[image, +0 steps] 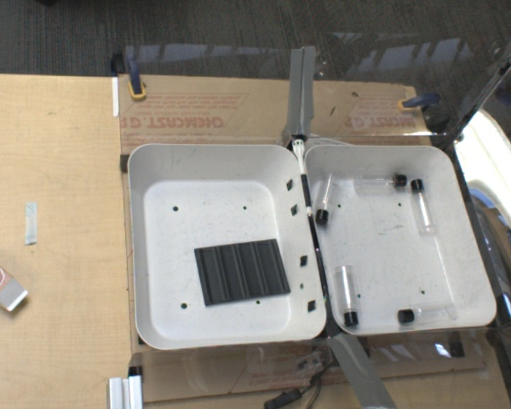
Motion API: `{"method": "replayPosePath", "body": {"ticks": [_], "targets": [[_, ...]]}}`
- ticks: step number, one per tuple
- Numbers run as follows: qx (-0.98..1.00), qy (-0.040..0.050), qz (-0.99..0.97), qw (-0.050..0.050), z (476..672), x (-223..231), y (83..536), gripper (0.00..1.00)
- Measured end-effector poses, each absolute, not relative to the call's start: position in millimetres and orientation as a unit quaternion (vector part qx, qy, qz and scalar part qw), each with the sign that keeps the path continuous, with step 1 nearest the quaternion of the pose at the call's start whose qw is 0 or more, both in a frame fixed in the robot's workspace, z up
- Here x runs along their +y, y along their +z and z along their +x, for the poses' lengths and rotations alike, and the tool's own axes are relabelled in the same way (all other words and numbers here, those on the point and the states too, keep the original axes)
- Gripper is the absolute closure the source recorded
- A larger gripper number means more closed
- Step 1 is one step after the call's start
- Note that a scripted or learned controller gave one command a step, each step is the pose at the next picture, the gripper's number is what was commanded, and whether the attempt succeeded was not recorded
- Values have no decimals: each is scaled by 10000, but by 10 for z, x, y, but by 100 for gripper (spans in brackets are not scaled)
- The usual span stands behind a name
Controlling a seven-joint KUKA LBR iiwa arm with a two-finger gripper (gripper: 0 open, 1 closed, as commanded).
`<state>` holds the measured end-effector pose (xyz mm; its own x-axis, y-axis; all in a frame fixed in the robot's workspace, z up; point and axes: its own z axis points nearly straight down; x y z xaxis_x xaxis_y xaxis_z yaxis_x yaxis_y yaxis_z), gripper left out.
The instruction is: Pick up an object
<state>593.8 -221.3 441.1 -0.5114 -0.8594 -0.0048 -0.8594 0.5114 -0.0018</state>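
Tubes (pixel 345 295) at five o'clock in the right bin (pixel 460 228) look clear and round, so they could slip; gripper state I cannot tell

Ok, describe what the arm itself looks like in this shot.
A slice of the arm shows at the view's right edge, beside the right bin. It is a smooth, rounded shell, pale grey to white where the light glares on it, and below that it curves into darker grey sections. This slice is too small and too washed out to make out any markings or cables.
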Motion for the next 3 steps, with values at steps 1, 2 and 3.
{"method": "replayPosePath", "body": {"ticks": [1, 2, 3], "targets": [[8604, 5, -5095, 27, 6466, -2211, 4412, 100], [8610, 1, -5086, 30, 6601, -2217, 4414, 100], [8423, -1, -5390, 30, 6602, -2214, 4416, 100]]}}
